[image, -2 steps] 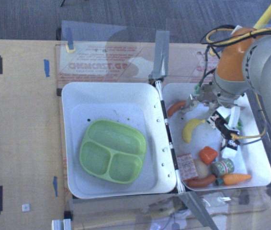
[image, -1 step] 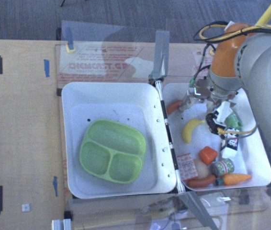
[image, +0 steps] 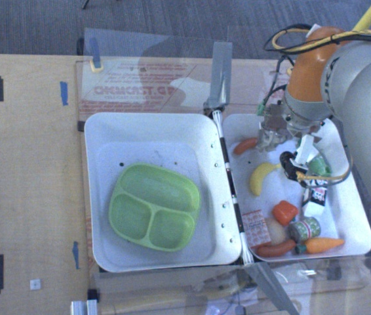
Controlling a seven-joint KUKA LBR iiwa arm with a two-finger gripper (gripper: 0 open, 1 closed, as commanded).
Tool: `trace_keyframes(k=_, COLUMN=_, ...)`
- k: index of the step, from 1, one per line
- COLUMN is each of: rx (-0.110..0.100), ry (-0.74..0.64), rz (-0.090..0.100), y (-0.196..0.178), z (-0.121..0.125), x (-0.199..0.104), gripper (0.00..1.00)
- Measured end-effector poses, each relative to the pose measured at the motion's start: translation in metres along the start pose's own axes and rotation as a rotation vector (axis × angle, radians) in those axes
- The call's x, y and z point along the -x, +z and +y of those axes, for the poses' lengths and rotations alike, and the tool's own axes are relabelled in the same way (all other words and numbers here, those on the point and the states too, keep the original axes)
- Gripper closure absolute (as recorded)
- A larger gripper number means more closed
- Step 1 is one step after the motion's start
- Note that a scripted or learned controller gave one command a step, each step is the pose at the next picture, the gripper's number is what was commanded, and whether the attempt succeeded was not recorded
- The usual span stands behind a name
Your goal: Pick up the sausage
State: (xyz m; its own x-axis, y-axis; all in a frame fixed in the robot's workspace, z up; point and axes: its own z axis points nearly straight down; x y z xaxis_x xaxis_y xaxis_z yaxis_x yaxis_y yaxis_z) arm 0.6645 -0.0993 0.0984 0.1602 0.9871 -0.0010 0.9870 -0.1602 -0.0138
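So you've got the two shallow white plastic bins side by side on the light wooden counter (image: 28, 195), and the grey arm with its orange band (image: 311, 64) is reaching in from the right, over the upper part of the right-hand bin (image: 362, 231). The metal two-finger gripper (image: 269, 140) is hanging low near that bin's upper left corner, and honestly you can't tell from this angle whether the fingers are spread or pressed together, they're just a blurry grey clump. There are two reddish sausage-looking things in there, which is a bit confusing: a short orange-red sausage (image: 245, 147) lying tilted just to the left of the gripper, very close or maybe touching, and a longer dark red sausage (image: 274, 249) lying along the front wall of the same bin, well away from the gripper. Nothing visibly sits between the fingers. Below the gripper there's a yellow toy banana (image: 260, 176), and further toward the front a small orange-red block (image: 284, 212), a red-and-white printed packet (image: 255, 227), a green round tin (image: 304, 229) and an orange toy carrot (image: 324, 245) right next to the long sausage's right end. A black-and-white tagged item (image: 314, 195) sits on the right side under the arm. The left-hand bin (image: 100, 136) holds a light green three-compartment plastic plate (image: 154, 206).
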Motion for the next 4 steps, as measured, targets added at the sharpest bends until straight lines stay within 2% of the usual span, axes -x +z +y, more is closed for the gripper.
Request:
trace_keyframes(k=1, rx=-0.003, ry=0.003, rz=-0.004, y=0.000, z=-0.001, x=0.003, gripper=0.00)
trace_keyframes(k=2, rx=-0.003, ry=0.003, rz=-0.004, y=0.000, z=-0.001, x=0.003, gripper=0.00)
trace_keyframes(k=3, rx=0.001, ry=0.000, rz=-0.002, y=-0.011, z=0.000, x=0.001, gripper=1.00)
trace_keyframes(k=4, rx=0.000, ry=0.000, rz=-0.002, y=-0.011, z=0.000, x=0.001, gripper=0.00)
